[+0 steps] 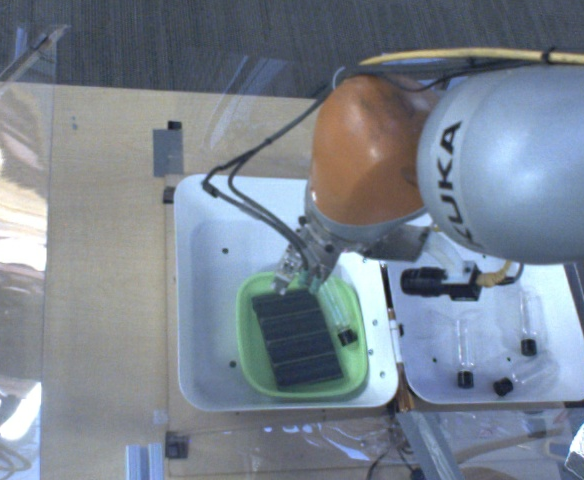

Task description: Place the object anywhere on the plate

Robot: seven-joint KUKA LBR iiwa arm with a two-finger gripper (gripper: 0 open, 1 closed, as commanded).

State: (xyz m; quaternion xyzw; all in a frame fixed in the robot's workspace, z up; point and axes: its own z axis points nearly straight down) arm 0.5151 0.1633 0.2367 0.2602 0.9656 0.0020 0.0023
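Grey KUKA arm (512,158) w/ orange band (367,148) reaches in from the right, over the left shallow white bin (197,298). Gripper (297,273) sits at the upper-left rim of a lime-green rounded-square plastic plate (247,343) in that bin; can't tell whether it's open, closed or holding anything, as the wrist hides it. Dark grey ribbed rectangular block (297,340) lies flat on the plate, tilted diagonally, its top end just below the gripper. Clear tube w/ black cap (340,320) lies on the plate's right side, beside the block. Right white bin (572,368) holds several clear tubes w/ black caps (464,353).
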